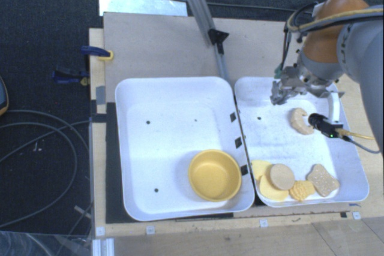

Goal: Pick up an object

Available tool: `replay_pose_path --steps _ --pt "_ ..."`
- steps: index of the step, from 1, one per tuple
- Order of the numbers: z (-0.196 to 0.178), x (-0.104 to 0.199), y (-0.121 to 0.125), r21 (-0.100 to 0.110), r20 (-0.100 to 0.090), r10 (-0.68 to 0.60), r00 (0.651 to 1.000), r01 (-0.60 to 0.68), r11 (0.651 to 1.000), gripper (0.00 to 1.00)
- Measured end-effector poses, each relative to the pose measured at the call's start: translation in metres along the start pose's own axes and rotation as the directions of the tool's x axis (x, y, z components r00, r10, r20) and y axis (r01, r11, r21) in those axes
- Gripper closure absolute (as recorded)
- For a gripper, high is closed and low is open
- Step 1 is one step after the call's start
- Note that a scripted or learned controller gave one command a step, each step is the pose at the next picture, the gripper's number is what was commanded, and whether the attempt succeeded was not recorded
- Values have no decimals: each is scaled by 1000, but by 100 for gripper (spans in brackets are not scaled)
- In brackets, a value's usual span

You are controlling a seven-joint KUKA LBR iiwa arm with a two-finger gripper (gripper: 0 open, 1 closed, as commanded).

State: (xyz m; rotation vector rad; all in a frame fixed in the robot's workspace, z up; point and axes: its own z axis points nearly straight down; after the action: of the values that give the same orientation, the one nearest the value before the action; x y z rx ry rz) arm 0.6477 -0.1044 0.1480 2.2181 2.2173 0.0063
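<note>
Pale wood bench [156,45] carries my two shallow white bins side by side, with dark carpet and loose cables around it.

Nearest the camera, at about six o'clock in the left bin [174,99], sits a yellow bowl [215,174], upright and close to that bin's front wall. Just past the divider, along the front edge of the right bin [264,129], a cluster of food pieces lies packed together: a flat yellow slice [263,179] with a round tan disc [281,176] resting partly on it, a ridged yellow-orange piece [302,190] touching the disc at its four o'clock, and a tan, bread-like piece [323,180] just beside that, toward three o'clock.

Farther back in the right bin, a pale bagel-like ring [299,120] lies alone, well apart from the cluster. A black cylindrical part of my wrist hardware overlaps its three o'clock edge.

My gripper [279,96] hangs over the far part of the right bin, at about ten o'clock from the ring and near it. Nothing shows between its fingers, but whether they are spread or closed I cannot tell from this angle. Behind it rises my grey arm with its orange band [336,15].

At twelve o'clock, a slanted grey pole [198,3] crosses the bench.
</note>
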Motion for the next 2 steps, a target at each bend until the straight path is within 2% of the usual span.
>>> replay_pose_path --steps 2 --pt "-116 7 7 -2 0 -8 1000 8 1000 100"
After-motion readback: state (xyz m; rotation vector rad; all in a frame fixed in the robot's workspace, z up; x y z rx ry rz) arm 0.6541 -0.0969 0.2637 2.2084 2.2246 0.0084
